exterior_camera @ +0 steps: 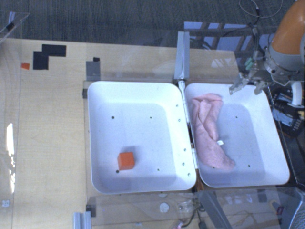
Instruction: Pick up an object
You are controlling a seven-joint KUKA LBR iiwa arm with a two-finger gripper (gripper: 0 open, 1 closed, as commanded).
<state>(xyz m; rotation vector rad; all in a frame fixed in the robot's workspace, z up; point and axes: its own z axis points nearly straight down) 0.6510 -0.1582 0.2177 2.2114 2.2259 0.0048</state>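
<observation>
A pink cloth lies crumpled along the left side of the right bin. A small orange block sits near the front of the left bin. My gripper hangs over the back right corner of the right bin, right of the cloth and apart from it. Its two fingers are spread, with nothing between them.
A grey metal post stands behind the seam between the bins. Black markers and a small orange tag lie on the wooden bench at the far left. Cables and hardware crowd the right edge.
</observation>
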